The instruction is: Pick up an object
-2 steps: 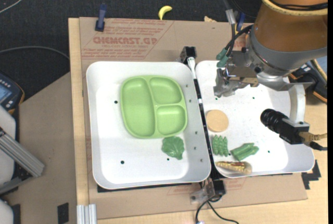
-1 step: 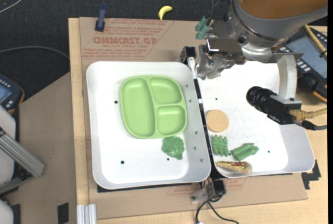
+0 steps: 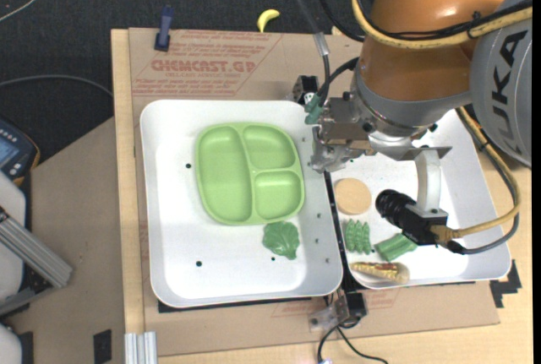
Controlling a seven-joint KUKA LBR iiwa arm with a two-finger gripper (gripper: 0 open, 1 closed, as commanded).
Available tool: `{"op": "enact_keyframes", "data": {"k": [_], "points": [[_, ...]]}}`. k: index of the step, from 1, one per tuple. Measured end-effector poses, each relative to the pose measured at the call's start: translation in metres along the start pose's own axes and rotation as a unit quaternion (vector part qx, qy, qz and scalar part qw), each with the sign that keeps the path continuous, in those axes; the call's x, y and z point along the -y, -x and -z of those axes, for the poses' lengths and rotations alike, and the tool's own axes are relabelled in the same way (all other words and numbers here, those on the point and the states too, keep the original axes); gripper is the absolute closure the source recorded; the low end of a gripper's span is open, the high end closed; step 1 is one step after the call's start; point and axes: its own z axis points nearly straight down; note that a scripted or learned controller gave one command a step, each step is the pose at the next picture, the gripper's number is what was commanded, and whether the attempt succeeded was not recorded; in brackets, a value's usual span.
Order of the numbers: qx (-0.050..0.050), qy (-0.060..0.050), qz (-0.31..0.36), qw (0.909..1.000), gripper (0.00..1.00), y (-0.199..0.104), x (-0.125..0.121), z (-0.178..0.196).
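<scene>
Nearest the camera, in the right bin [image 3: 473, 265], a tan striped piece [image 3: 380, 271] lies at the front edge, with a green block [image 3: 395, 247], a ridged green piece [image 3: 357, 236] and a tan disc [image 3: 352, 195] behind. The left bin [image 3: 161, 185] holds a green leafy toy [image 3: 281, 239] and a divided green plate [image 3: 250, 172]. The arm [image 3: 423, 24] hangs over the right bin; whether its claw grips anything cannot be told.

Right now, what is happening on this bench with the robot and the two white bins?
A grey and orange robot arm reaches in over the right bin. In that bin lie a round tan cookie, a green ridged piece, a small green block and a brown-and-white snack. The left bin holds a green divided plate and a green leafy toy. No object looks lifted.
</scene>
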Motion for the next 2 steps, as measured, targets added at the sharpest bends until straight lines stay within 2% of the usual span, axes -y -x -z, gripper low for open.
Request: {"op": "enact_keyframes", "data": {"k": [1, 2], "points": [[-0.002, 0.006, 0.002, 1.0000, 1.00, -0.001, -0.001, 0.017], [0.001, -0.001, -0.002, 1.0000, 1.00, 0.050, -0.047, -0.106]]}}
